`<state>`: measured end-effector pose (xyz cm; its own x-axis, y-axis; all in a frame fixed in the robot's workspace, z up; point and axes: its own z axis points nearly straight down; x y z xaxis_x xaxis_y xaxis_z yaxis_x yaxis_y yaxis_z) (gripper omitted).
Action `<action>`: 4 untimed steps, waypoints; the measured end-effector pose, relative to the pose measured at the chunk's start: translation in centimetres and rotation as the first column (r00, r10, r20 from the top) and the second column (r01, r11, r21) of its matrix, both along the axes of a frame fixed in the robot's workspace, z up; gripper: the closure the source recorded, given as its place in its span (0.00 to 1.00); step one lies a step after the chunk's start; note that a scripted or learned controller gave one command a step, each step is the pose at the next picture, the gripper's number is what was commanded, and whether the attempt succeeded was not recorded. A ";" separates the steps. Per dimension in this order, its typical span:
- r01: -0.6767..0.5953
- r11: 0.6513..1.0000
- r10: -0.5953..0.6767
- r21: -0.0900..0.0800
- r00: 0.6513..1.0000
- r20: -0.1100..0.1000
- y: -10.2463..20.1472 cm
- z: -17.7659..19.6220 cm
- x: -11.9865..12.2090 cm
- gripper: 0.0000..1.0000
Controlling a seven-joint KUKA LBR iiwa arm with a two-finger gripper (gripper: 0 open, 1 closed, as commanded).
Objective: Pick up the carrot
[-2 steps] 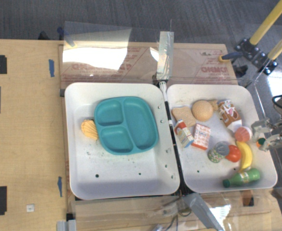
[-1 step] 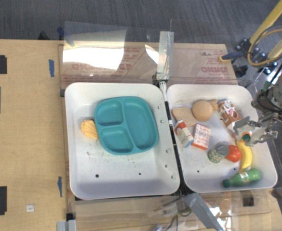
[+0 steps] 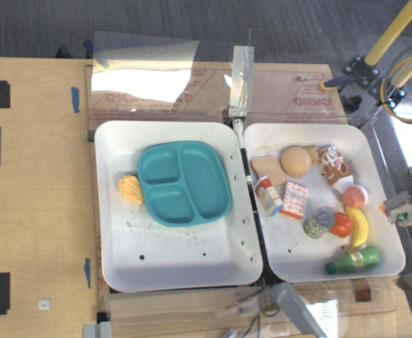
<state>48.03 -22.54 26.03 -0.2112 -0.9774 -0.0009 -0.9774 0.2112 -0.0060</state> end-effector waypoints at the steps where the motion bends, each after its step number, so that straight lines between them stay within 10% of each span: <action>1: -0.001 1.000 0.001 0.003 1.000 0.007 0.3 1.1 0.3 1.00; 2: 0.004 1.000 -0.004 0.005 1.000 0.014 0.4 2.1 0.5 1.00; 3: -0.415 0.910 0.415 0.001 0.910 0.000 0.6 1.3 0.1 1.00; 4: -0.516 0.857 0.516 0.000 0.857 0.002 10.6 4.1 1.3 1.00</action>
